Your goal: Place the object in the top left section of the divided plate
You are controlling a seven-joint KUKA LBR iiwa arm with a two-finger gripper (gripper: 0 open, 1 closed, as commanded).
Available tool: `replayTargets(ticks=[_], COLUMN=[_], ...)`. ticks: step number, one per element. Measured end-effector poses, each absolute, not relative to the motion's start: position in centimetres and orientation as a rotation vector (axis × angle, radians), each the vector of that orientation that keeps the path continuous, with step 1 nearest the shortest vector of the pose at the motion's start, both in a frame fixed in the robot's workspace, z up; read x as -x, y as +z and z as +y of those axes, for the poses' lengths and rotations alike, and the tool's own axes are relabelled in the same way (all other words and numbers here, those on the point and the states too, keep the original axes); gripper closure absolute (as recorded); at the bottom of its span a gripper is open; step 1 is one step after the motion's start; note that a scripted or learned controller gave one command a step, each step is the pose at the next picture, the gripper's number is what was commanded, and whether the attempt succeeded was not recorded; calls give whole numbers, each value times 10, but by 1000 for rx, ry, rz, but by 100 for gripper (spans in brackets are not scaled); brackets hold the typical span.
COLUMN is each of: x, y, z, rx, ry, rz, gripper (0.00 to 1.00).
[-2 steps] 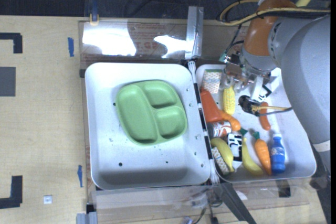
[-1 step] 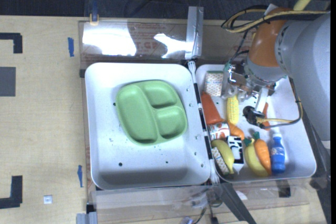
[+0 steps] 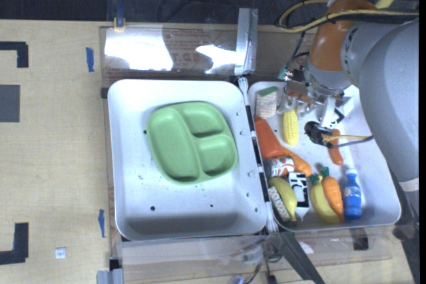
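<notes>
Claw (image 3: pixel 301 98): it hangs over the far part of the right bin (image 3: pixel 389 199), at the end of the grey arm (image 3: pixel 373 76), under the orange band (image 3: pixel 329 50).
Claw state: from this slant I cannot tell if it is released or clenched, and I see no thing held in it.
Object: I cannot tell which piece is meant; every loose piece lies in the right bin.
Corn (image 3: pixel 291 128): yellow, lying just below the claw in the view and nearest to it.
Carton (image 3: pixel 267 103): small, with a green label, left of the claw, near the bin's far left corner.
Long orange piece (image 3: pixel 266 138): it lies along the left wall of the bin, left of the corn.
Carrot (image 3: pixel 297 160): below the corn, slanted.
Small red piece (image 3: pixel 337 155): right of the corn, apart from it.
Pack (image 3: pixel 301 181): black and white, below the carrot.
Bananas: one (image 3: pixel 285 196) left of the pack, one (image 3: pixel 320 203) right of it.
Orange fruit (image 3: pixel 332 193): it lies against the right banana.
Bottle (image 3: pixel 352 195): blue, just beside the orange fruit, near the front right corner.
Plate (image 3: pixel 174 143): green, in the middle of the left bin (image 3: pixel 133 176), well apart from the claw; it has one long section on the view's left and two smaller ones on the right, one above the other.
</notes>
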State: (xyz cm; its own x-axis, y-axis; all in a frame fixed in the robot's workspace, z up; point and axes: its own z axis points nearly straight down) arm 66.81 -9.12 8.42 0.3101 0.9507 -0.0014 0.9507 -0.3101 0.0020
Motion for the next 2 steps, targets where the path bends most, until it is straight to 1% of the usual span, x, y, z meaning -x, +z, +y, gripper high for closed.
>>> replayTargets(ticks=[1, 2], x=[-669, -668], y=[84, 85], z=[-156, -96], rx=[-2649, -2464], ry=[3, 0], rz=[1694, 1950], gripper=[100, 100])
